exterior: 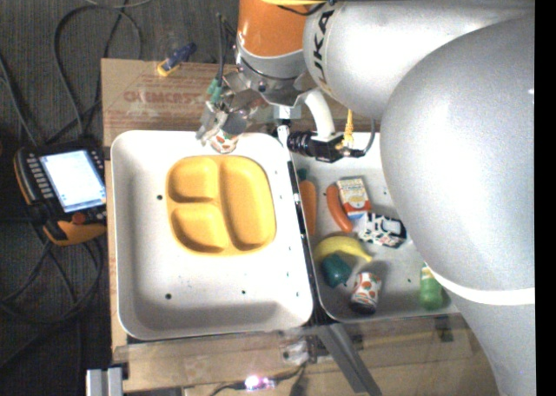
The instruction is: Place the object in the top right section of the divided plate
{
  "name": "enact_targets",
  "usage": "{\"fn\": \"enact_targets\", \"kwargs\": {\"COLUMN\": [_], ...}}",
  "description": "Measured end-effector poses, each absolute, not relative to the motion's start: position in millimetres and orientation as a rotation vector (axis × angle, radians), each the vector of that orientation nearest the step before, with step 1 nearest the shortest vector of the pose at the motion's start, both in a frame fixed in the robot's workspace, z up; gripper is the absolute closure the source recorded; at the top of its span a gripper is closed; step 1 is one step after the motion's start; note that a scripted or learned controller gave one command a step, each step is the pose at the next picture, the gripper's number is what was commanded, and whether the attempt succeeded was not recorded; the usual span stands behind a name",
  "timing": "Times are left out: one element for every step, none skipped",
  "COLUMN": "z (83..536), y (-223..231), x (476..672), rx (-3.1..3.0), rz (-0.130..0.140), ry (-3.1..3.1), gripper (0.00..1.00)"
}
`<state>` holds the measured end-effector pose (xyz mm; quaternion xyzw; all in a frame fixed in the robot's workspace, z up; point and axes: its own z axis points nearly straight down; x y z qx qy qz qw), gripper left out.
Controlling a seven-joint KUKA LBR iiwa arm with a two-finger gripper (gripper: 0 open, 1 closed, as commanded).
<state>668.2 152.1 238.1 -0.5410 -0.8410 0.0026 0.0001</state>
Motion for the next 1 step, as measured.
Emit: {"fn": "enact_targets", "kwargs": {"z": [245.8], "y": [153.1], "x": [668.3], "rx": [-1.697], "rz": [0.01], "ry": [-2.641], "gripper": [1.0]}}
